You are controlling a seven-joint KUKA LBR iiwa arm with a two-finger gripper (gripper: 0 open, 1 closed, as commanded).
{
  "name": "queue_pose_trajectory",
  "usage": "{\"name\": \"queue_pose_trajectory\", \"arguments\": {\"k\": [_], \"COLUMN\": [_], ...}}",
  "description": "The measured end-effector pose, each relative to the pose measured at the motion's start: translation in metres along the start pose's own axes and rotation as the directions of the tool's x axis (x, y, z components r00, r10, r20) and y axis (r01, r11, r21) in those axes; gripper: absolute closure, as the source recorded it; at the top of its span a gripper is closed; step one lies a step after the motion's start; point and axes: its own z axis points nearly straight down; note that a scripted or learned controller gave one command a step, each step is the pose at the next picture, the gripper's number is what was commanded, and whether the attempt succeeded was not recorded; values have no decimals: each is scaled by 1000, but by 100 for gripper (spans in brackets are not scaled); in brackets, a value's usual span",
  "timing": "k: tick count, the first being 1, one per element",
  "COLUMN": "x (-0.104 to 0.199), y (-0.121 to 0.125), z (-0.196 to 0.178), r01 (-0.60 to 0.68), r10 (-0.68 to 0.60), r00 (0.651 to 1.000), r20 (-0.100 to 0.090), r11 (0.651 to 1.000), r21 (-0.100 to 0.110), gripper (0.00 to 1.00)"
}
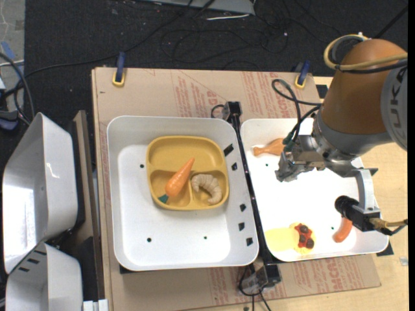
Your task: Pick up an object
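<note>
My gripper (286, 172) hangs over the upper left part of the right bin (324, 196), and nothing shows between its tips. Just up and left of it an orange drumstick-shaped toy (268, 149) lies against the bin's far wall. Near the front wall rests a flat yellow piece (283, 239) with a small red and dark berry cluster (303, 236) on its right end. A small orange sausage-like piece (342, 230) lies at the front right.
The left bin (130, 232) bears a yellow divided plate (155, 149) with an orange carrot (179, 177) and a pale shrimp (207, 186) in it. A black divider (245, 186) runs between the bins. The arm's orange band (363, 76) looms over the right bin's far side.
</note>
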Motion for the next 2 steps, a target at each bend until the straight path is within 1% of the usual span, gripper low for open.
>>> {"name": "queue_pose_trajectory", "arguments": {"k": [1, 2], "x": [51, 99], "y": [1, 10], "z": [-1, 14], "r01": [-1, -1], "r10": [1, 1], "r00": [1000, 1000], "r20": [0, 0], "r11": [1000, 1000], "r21": [0, 3], "gripper": [100, 100]}}
